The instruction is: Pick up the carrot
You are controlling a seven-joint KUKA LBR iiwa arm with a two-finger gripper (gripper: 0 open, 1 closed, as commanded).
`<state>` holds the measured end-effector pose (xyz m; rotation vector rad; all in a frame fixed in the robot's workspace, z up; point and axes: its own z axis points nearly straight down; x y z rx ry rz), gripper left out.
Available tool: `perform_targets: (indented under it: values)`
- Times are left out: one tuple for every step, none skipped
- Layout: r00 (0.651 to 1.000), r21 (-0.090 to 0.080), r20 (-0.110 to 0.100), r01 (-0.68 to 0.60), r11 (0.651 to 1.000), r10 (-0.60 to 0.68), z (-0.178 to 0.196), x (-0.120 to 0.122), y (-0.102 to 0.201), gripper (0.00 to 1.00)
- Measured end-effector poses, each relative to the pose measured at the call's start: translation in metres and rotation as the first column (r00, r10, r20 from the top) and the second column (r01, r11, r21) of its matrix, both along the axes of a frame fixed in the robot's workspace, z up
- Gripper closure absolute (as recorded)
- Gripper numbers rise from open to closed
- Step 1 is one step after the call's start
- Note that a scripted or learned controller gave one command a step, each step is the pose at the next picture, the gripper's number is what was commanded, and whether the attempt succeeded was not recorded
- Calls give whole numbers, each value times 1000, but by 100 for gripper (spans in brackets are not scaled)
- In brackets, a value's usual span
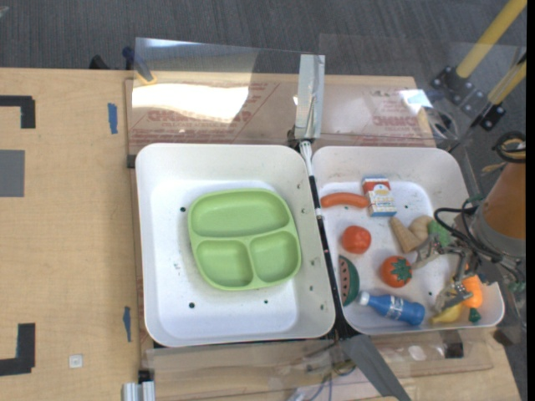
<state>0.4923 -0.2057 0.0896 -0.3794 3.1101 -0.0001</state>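
Carrot (473, 291) sits jammed in the right bin's (418, 161) corner beside a banana (449, 312). Gripper (458, 284) hangs right there, can't tell its state, so it'll probably snag the banana or wall.

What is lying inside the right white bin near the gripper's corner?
In the right white bin, an orange carrot and a yellow banana-like piece lie in the near right corner. The gripper and cables cover what lies beneath them.
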Motion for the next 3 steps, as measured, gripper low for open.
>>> perform_targets:
  values:
    - [1000,-1,-3,-4,1000,4,31,12,-18,0]
    - [970,2,-2,-243,970,243,9,1,5,0]
    - [995,-1,-1,-103,995,103,53,-2,-17,0]
